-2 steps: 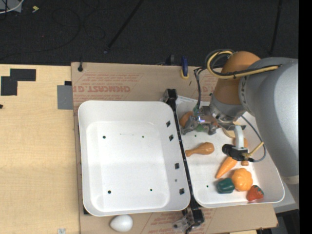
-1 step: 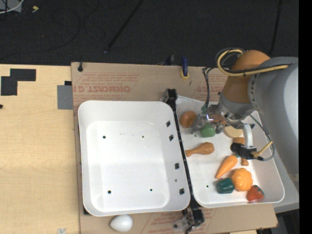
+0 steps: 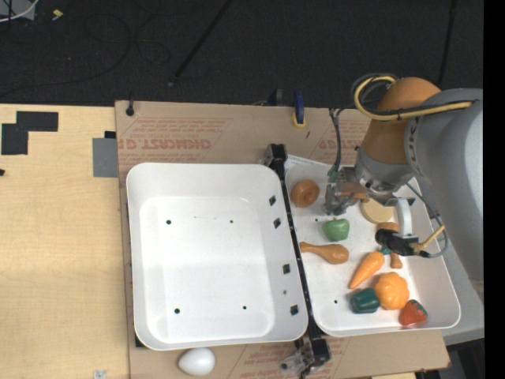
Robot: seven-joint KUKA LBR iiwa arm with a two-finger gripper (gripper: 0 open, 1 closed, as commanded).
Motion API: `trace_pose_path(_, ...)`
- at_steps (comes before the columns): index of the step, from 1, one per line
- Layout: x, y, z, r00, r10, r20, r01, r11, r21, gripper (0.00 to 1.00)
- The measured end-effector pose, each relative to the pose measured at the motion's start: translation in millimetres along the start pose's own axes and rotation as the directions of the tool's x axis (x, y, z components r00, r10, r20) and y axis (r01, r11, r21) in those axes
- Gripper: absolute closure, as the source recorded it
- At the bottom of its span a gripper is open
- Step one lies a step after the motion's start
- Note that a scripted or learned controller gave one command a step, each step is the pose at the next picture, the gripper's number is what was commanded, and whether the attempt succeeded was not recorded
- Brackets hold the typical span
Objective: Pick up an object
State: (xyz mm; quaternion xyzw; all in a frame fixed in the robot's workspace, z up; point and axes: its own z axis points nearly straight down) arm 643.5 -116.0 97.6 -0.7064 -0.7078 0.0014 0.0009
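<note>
Nearest the camera, a smooth white egg-shaped toy (image 3: 196, 361) lies on the counter (image 3: 55, 251) just outside the front rim of the empty left white bin (image 3: 150, 212). In the right white bin (image 3: 450, 310), the front corner holds a small red strawberry-like piece (image 3: 413, 313), a dark green chunky block-shaped piece (image 3: 364, 301) and a round orange pumpkin-shaped toy (image 3: 392, 289), all close together. Behind them lie a tapered orange plastic carrot (image 3: 366, 268) and a tan drumstick-shaped toy (image 3: 325, 252) resting near the divider between the bins. Farther back sits the small round green plastic apple-like toy (image 3: 337, 228), the likely target, in the middle of the right bin's rear half. The grey gripper (image 3: 339, 198) hangs directly over it, its tip just above or touching the top; whether the fingers are spread or closed cannot be told from this slanted angle, and nothing is visibly held between them. Beyond that lie a brown bun-shaped toy (image 3: 304, 192) and a pale flat disc (image 3: 380, 211) partly under the arm. The green toy looks like hollow moulded plastic, so I judge it light, stiff and rather slick; its rounded sides could squirt out of a pinch. The best hold would be across its widest middle, fingers descending on either side, centred so it cannot roll away toward the drumstick.
</note>
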Motion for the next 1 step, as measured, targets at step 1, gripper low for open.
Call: trace_pose_path(1, 6.3, -22.1, 11.1, 1.0, 0.005, -0.002, -0.005, 1.0, 0.003, 1.0)
